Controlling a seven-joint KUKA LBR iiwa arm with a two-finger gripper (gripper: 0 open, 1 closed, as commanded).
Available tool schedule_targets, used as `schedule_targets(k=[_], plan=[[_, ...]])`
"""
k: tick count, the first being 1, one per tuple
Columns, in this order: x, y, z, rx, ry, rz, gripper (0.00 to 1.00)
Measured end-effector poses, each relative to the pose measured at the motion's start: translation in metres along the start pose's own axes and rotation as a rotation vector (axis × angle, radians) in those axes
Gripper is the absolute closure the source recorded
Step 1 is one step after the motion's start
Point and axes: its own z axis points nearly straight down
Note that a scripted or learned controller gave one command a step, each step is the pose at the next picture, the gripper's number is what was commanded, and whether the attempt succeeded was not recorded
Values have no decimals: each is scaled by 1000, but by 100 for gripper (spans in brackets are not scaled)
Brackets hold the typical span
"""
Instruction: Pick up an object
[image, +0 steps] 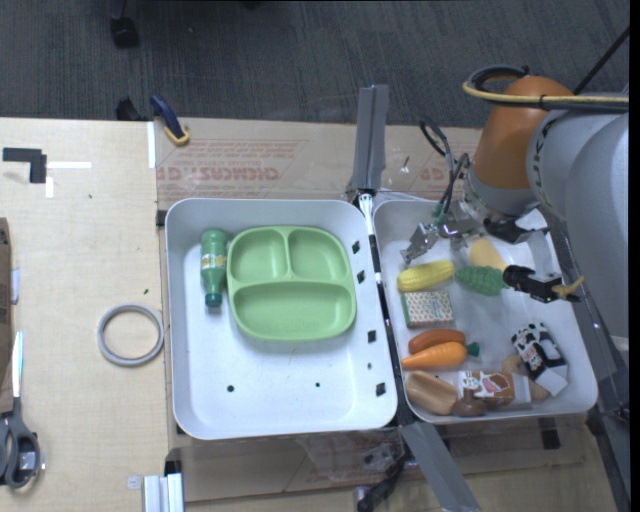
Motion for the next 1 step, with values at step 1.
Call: schedule_targets(k=[1], plan=[[-23, -16, -116, -2, -1, -106, 0]])
